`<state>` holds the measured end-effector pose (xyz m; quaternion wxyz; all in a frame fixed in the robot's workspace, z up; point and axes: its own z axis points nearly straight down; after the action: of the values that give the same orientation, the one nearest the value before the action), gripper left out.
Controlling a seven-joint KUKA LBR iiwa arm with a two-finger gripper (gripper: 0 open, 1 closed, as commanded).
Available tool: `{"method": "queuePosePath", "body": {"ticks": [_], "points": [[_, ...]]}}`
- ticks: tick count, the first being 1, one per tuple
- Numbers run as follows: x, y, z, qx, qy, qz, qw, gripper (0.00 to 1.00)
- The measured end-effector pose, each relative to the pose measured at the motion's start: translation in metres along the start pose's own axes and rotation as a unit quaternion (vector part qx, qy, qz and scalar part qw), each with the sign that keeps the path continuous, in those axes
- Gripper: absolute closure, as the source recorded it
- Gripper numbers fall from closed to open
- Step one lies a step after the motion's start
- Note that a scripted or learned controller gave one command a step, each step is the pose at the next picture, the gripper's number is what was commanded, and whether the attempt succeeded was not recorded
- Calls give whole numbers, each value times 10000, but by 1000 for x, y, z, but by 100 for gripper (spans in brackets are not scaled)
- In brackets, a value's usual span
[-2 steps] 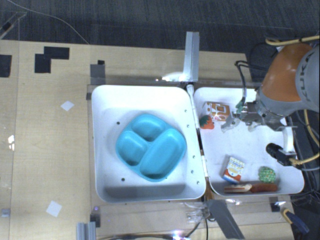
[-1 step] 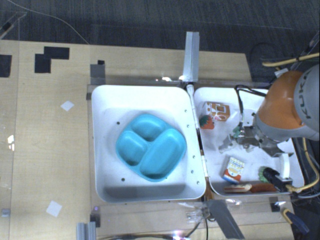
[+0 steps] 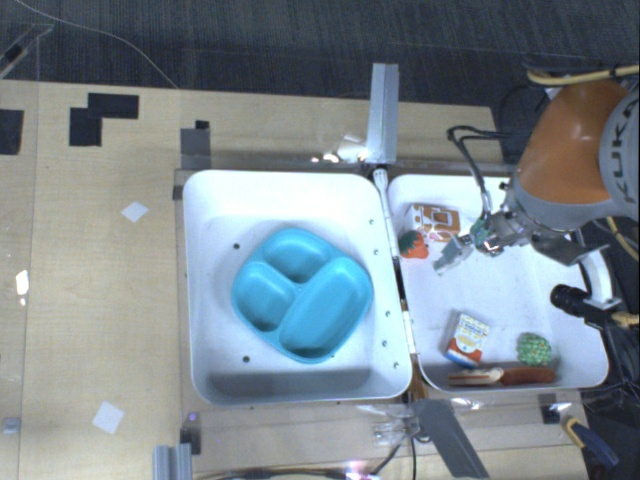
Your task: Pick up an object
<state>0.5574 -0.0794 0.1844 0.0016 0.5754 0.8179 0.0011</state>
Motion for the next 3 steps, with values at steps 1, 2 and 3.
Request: {"method": "queuePosePath", "body": {"ticks": [1, 2, 3], "points": [[-28, -52, 83, 12, 6, 57, 10000, 0], [6, -67, 94, -62, -53, 39, 10000, 0], [5, -64, 84, -95, -62, 42, 9999, 100]]}}
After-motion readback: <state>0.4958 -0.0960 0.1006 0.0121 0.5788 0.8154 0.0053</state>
